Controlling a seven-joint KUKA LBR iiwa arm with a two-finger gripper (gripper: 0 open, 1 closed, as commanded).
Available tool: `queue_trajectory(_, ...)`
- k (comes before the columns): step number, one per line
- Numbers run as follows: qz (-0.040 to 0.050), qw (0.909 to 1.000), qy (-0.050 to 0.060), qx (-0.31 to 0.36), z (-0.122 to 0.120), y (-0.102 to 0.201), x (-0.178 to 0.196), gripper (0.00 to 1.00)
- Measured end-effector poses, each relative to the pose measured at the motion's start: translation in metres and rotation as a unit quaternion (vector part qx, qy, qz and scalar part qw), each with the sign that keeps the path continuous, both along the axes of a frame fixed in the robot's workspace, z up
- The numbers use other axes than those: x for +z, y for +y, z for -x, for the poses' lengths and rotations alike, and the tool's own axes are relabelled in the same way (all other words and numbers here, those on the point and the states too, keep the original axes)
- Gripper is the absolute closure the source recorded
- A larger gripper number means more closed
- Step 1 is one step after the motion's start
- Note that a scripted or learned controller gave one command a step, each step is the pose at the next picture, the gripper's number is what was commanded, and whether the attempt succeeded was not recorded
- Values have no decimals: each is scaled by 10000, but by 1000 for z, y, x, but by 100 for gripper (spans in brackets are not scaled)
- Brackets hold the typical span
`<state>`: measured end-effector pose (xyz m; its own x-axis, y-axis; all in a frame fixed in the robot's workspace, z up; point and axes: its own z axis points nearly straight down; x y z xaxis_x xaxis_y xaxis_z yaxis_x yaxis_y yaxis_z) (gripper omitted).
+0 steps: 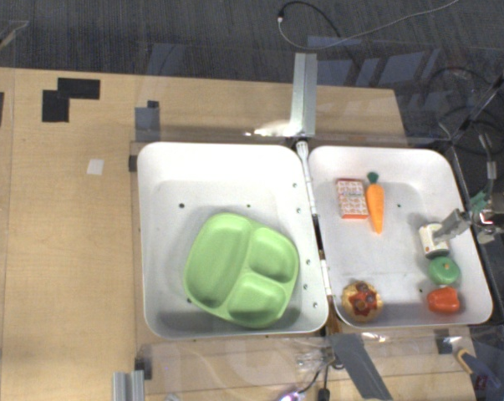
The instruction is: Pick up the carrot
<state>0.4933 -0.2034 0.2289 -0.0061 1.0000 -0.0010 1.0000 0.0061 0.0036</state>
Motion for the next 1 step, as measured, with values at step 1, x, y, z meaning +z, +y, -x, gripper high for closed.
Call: queue_trajectory(1, -8, 9999, 15, -138, -10, 34, -112, 0)
